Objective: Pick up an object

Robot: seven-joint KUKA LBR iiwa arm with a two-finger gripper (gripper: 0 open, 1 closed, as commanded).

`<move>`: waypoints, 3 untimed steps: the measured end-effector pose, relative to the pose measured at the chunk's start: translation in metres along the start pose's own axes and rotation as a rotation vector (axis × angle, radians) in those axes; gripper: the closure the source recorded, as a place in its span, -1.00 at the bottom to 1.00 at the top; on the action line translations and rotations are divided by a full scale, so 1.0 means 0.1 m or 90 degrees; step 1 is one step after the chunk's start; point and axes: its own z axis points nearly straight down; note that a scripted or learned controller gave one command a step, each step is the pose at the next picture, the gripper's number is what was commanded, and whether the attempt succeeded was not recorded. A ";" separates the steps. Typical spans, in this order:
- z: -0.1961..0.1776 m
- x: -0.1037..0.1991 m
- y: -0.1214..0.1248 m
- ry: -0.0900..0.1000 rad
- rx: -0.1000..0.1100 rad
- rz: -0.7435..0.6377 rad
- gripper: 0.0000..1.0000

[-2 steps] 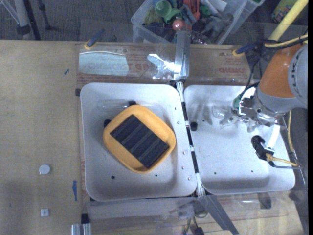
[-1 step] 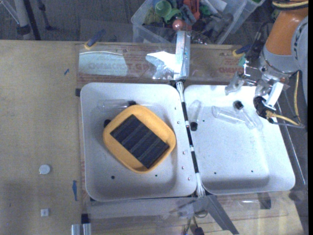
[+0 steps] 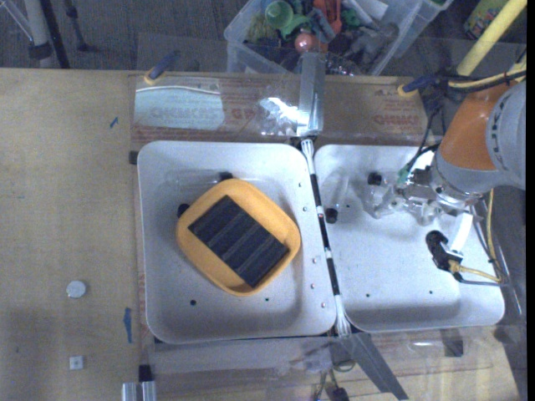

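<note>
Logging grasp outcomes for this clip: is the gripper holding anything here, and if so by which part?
Nothing is seen held. The gripper sits over the right bin, while the yellow-framed dark panel lies apart in the left bin.

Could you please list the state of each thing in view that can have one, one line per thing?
Yellow rounded-square object with a dark ribbed panel: lying flat in the left bin, turned at an angle, ungrasped.
Left shallow white bin: holds the yellow object.
Right shallow white bin: the arm reaches over it.
Two-finger gripper: low over the right bin's upper part, nothing seen between its fingers.
Clear plastic tub behind the bench: full of mixed colourful items.
</note>
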 end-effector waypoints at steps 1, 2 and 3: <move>-1.37 0.41 0.44 -0.001 0.001 0.047 -1.00; -0.07 0.29 0.03 -0.001 0.001 0.048 -1.00; -0.12 -0.19 0.50 -0.001 0.002 -0.041 -1.00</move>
